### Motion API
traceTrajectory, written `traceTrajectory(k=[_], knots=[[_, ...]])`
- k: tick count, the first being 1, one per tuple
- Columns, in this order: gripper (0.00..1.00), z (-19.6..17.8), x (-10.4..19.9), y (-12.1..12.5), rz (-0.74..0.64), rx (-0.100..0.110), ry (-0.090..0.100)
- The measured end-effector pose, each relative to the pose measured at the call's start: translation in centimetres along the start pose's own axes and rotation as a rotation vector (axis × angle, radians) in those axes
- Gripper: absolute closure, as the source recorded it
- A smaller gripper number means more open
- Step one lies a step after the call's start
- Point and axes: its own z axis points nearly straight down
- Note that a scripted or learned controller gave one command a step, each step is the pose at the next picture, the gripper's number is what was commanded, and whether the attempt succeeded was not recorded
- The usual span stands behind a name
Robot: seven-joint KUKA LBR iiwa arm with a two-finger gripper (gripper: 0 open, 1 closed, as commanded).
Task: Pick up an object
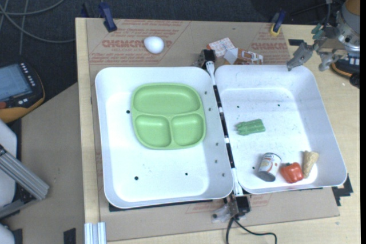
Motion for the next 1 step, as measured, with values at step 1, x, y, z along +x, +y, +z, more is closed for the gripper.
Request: traceTrajectory(k=[1], knots=[[0.00,5.41,3.63,-3.95,0.000,0.001,0.001]])
